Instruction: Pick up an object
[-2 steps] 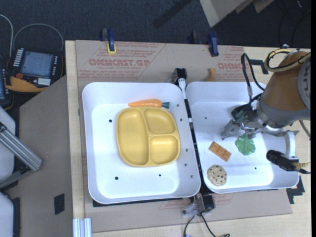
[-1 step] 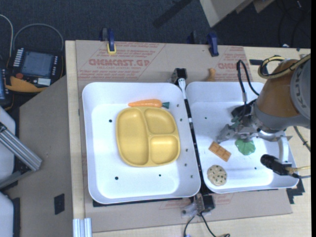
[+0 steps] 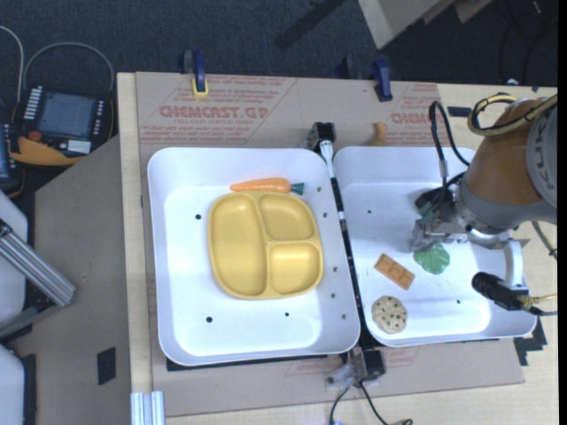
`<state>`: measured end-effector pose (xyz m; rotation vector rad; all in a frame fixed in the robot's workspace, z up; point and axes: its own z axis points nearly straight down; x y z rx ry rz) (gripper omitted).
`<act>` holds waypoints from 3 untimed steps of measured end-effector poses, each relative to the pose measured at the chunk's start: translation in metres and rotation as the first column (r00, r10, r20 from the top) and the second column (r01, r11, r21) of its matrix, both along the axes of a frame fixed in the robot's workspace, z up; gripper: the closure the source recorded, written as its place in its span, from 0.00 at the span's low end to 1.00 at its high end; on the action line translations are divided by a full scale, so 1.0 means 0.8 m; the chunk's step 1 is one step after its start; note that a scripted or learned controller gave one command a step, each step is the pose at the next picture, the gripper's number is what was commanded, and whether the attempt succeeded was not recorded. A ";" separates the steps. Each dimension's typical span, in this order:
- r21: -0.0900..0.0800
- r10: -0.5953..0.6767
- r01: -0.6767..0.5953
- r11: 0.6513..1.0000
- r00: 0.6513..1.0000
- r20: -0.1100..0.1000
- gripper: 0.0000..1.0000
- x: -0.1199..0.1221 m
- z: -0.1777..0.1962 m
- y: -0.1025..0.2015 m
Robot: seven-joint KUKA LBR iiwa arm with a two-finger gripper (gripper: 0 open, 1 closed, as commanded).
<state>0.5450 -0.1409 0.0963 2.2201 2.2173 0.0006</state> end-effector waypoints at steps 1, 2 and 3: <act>0.000 0.002 -0.002 1.000 1.000 0.002 1.00 0.001 0.053 -0.001; 0.000 0.003 -0.003 1.000 1.000 0.005 1.00 0.010 0.130 0.005; 0.001 0.002 -0.002 1.000 1.000 0.001 1.00 0.011 0.148 0.005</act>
